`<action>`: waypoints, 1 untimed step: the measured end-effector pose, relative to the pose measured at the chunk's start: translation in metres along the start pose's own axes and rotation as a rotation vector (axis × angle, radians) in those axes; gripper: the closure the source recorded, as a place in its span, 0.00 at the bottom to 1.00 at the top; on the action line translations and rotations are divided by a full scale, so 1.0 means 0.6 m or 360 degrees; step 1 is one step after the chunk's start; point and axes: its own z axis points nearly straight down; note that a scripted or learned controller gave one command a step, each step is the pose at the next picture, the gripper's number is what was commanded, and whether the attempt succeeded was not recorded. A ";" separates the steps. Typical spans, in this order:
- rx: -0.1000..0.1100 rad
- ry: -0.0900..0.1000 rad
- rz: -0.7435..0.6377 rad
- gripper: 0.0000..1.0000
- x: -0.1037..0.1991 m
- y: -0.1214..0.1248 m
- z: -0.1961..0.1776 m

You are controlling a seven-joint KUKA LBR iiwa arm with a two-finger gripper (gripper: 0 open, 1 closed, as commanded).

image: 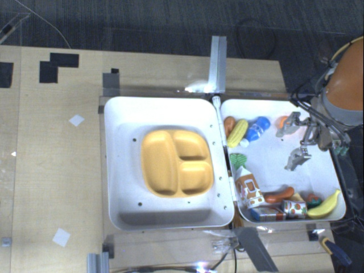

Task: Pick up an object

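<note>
My gripper hangs over the right part of the right bin, open, with bare white floor between its two fingers. An orange-pink toy lies right beside the upper finger; I cannot tell if they touch. A yellow corn cob, an orange piece and a blue bottle lie at the bin's back left. Along the front edge sit a small carton, a red sausage, a can and a banana.
The left bin holds a yellow divided tray. A green-topped piece lies against the wall shared by the two bins. The arm's orange band and cables stand above the right bin's far right corner.
</note>
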 end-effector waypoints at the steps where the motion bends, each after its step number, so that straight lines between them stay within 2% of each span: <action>1: -0.0003 0.0013 0.0250 0.00 -0.010 -0.023 0.183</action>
